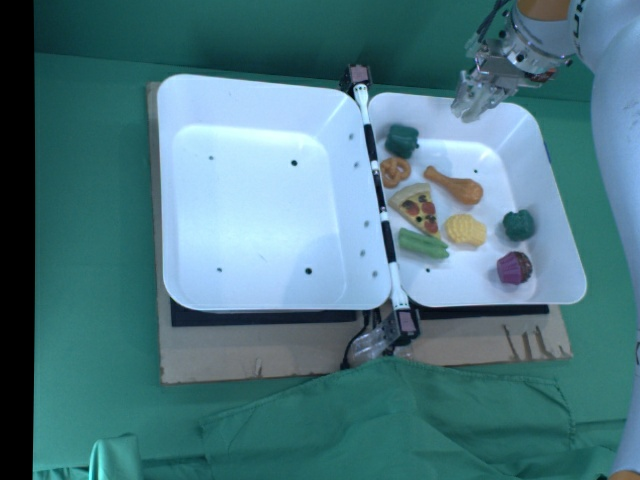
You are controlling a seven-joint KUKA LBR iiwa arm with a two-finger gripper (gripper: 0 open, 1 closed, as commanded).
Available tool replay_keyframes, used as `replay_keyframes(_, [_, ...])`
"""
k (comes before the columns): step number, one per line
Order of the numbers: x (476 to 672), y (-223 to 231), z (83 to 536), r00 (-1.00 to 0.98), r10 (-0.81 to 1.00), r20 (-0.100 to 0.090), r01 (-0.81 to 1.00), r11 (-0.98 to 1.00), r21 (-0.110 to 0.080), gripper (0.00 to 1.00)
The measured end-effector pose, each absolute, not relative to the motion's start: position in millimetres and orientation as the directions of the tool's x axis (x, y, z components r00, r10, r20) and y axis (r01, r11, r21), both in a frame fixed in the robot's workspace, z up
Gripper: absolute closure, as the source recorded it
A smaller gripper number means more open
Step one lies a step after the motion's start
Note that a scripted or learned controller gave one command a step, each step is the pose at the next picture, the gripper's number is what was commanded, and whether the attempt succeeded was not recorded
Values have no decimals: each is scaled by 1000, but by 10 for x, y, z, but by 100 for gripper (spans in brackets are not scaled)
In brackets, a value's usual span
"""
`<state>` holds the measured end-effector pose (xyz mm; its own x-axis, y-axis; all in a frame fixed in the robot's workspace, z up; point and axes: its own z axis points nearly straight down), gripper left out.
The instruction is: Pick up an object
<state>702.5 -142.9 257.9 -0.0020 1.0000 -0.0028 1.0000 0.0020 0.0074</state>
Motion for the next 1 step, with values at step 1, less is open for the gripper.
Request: replay_keyframes(1, [7011,-1460,2593,2,1000,-4,1000,-2,6,0])
